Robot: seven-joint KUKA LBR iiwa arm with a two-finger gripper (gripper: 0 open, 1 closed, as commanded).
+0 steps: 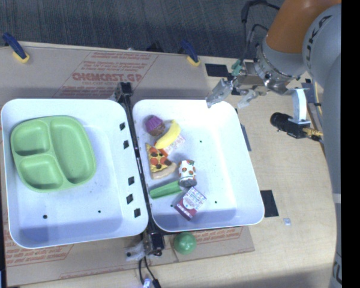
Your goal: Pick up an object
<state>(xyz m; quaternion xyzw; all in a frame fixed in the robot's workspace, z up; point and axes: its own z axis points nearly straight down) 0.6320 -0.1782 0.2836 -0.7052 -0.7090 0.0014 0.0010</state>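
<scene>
From above we see the gripper (pixel 228 96) with fingers spread, gripping nothing, over the right bin's (pixel 243 155) far right corner — well apart from the banana (pixel 168 135), pizza slice (pixel 158 161) and can (pixel 187 173) near its left wall.

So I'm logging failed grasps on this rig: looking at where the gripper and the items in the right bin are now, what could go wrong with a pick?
The gripper hangs open over the right bin's top rim, so a straight descent could strike it. The banana, pizza slice, can and green pepper lie packed together, so the fingers may nudge a neighbour or close on two. The green ball sits outside the bins and could roll.
</scene>
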